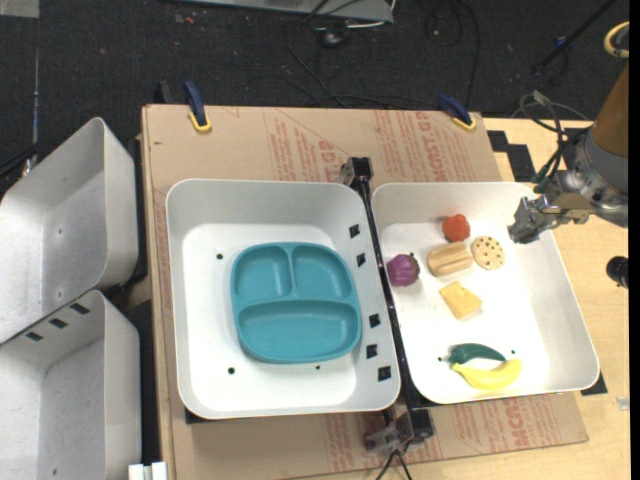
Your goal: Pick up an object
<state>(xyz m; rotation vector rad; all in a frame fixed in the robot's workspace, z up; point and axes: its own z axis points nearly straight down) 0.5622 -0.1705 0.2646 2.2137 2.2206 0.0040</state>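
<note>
Hovering claw (527, 220), grip state unclear, just right of cracker (488, 252), apart.

One camera hangs fixed above the bench (250, 138), looking down at a slant, far enough back to take in both white bins whole. The left bin (190, 268) sits near the middle of the frame, the right bin (560, 298) toward the right side. Dark floor with cables (330, 28) fills the top strip, so the far side lies upward. The arm (610, 148) enters at the right edge.
</note>
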